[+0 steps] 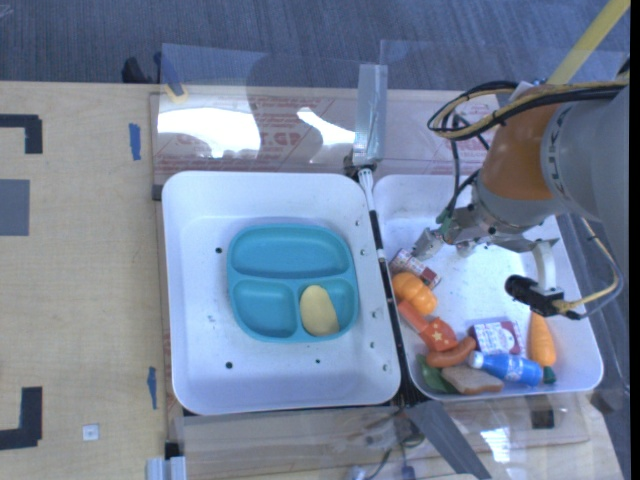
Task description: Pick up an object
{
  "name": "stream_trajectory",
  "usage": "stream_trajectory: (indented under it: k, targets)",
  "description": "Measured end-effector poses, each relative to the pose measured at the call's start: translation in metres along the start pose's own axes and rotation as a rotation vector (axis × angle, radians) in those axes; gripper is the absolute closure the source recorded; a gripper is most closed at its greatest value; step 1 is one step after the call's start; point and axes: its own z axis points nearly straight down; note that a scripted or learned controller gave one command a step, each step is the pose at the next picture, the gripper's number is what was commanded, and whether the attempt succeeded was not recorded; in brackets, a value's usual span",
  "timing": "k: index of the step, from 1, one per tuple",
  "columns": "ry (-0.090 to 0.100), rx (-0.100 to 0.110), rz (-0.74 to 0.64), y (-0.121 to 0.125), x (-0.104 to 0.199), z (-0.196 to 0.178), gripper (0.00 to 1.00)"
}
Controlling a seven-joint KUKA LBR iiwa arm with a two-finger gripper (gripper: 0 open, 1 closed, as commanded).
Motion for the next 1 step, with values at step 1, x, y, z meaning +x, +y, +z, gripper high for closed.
stream_trajectory:
  k: [1]
  targets:
    - [0.001,0.0,-0.01,-0.0588,0.0034,-0.0011,0.0]
